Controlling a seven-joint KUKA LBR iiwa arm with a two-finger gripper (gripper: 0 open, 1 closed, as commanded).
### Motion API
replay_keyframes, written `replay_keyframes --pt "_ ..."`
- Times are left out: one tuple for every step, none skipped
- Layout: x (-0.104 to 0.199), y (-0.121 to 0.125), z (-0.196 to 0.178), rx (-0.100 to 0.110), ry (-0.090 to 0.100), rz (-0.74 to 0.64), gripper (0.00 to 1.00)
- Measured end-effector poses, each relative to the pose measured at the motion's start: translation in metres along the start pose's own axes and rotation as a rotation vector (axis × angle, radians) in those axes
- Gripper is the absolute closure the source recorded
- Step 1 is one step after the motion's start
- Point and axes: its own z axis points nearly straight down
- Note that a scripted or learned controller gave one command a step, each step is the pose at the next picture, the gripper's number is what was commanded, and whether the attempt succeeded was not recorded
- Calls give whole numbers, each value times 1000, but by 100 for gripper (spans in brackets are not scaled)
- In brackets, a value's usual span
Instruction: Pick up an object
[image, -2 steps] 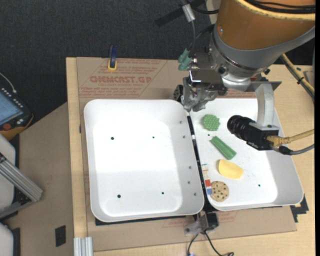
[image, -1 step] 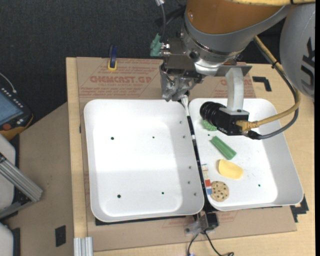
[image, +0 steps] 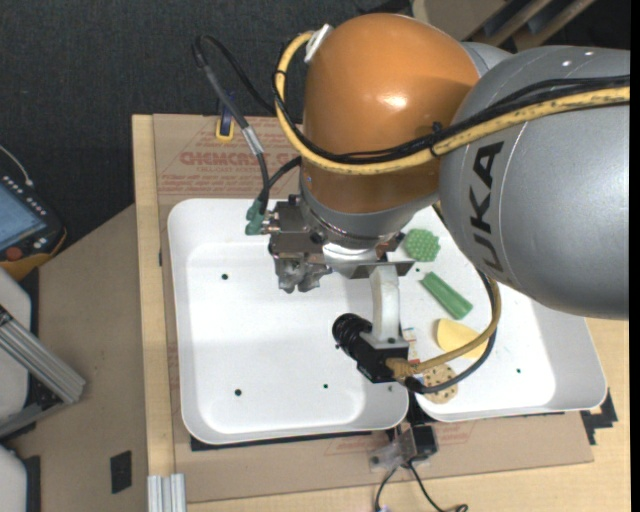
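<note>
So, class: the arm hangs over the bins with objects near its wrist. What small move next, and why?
Probably shift toward the right bin: the green brush and yellow wedge lie there, while the gripper hangs over the left bin, away from them.

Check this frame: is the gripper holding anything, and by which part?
Cannot be told: the arm's orange band hides most of the gripper over the left bin, and nothing shows between its fingers.
</note>
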Motion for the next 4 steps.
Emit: replay_keyframes --pt "15 -5 61 -6 2 2 100" --pt "-65 -4 43 -13 3 12 100" --pt "19 -5 -43 -25 12 -6 100" --pt "-20 -5 29 -6 1 8 100"
